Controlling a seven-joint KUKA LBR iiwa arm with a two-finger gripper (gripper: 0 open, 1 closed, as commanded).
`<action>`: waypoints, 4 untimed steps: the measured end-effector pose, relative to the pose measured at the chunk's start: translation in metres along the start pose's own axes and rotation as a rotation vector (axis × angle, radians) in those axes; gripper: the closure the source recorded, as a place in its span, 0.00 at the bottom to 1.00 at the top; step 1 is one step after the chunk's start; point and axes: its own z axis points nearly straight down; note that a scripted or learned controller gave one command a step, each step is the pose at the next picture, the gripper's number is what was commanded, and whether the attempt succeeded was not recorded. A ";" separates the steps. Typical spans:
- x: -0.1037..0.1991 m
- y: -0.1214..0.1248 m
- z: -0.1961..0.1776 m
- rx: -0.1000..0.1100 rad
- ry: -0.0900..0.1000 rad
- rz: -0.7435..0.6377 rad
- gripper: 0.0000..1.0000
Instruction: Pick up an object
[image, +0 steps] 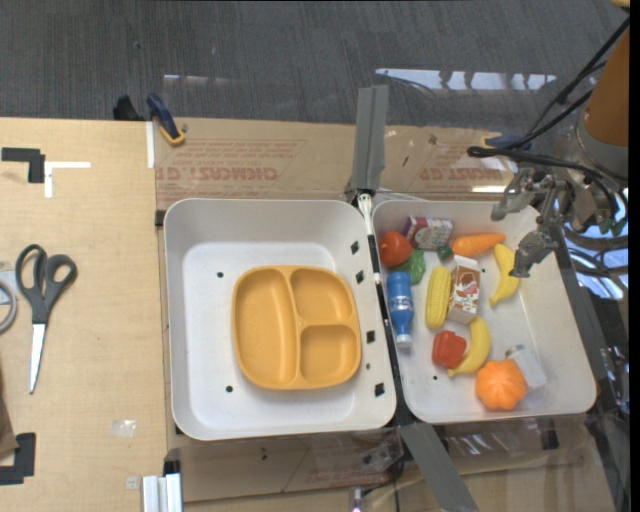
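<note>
Claw (532, 240) hangs open, empty, over right bin (570, 330), beside small banana (505, 274). Advice: centre fingers astride banana, descend straight, close gently.

Two white bins (185, 330), (560, 350) on pale wood bench (90, 300). Yellow-orange plate (296, 327) in the left one. In the right: red tomato (394, 248), blue bottle (400, 305), yellow corn (437, 296), orange carrot (478, 242), red-and-white carton (464, 290), red pepper (448, 349), yellow bananas (478, 345), (506, 274), orange fruit (500, 386), green piece (417, 266). Black-handled scissors (40, 290) at left. Grey gripper (535, 240). Brown cardboard (250, 165) with faded red lettering behind.
</note>
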 end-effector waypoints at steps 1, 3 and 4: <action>-0.011 0.031 0.146 -0.001 0.001 -0.233 0.00; 0.005 0.052 0.170 0.002 -0.007 -0.206 1.00; 0.053 -0.003 0.069 0.000 -0.002 -0.438 1.00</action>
